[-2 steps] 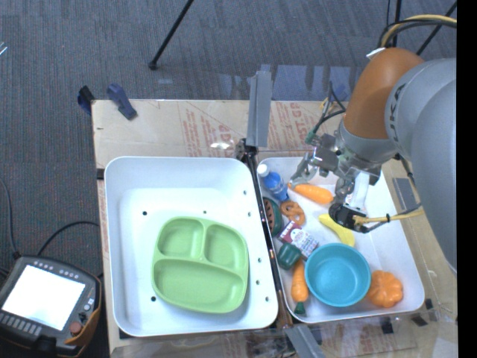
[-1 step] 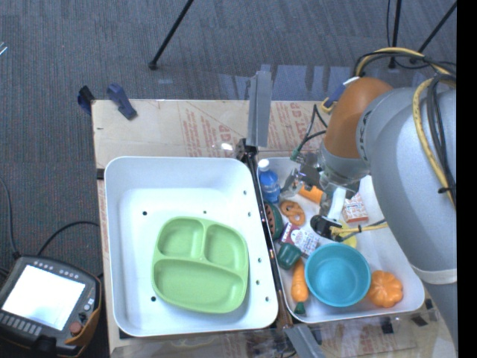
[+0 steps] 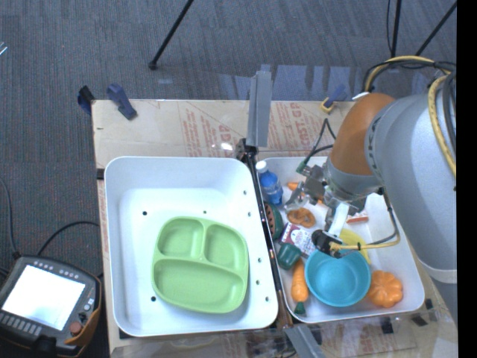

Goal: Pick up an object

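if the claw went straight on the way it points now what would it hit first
Probably the small orange piece, lying just below the claw in the right bin. Depth is hard to judge from this slanted view, so the red-and-white packet beside it could come first.

Light falls evenly from overhead, soft and diffuse. The left bin (image 3: 127,200) reads bright white, faintly blue, with mild shading under its walls and a thin shadow round the green divided plate (image 3: 200,265). The carpet (image 3: 89,28) at 12 o'clock is dim. At 7 o'clock the pendant screen (image 3: 43,295) is blown out. My arm (image 3: 417,162) at 3 o'clock looks soft; the blue bowl (image 3: 337,278) carries a dull sheen.
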Motion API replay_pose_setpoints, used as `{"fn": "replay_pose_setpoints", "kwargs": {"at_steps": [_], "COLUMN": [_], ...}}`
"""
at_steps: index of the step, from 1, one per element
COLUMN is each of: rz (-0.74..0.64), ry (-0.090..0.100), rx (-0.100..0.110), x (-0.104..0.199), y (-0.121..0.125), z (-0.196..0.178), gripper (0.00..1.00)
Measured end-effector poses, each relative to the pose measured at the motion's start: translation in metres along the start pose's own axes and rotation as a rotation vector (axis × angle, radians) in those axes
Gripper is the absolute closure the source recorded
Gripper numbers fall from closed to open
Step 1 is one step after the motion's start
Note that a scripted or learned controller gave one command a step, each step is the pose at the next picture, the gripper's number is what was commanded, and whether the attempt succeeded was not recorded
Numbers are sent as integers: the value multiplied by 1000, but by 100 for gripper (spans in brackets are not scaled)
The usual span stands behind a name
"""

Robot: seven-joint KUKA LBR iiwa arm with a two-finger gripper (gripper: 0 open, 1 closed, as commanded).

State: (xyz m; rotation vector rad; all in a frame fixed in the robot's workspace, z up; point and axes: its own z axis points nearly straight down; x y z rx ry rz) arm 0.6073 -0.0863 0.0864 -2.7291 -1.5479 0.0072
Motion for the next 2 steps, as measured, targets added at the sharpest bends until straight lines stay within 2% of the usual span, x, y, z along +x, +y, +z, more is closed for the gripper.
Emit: {"fn": "replay_pose_setpoints", "kwargs": {"at_steps": [1,2], "rz": [1,-359], "ry": [0,2], "rx": [4,-6], "x": [-2,17], "y": [0,-60], "z": [-9,-102], "gripper": [100,100]}}
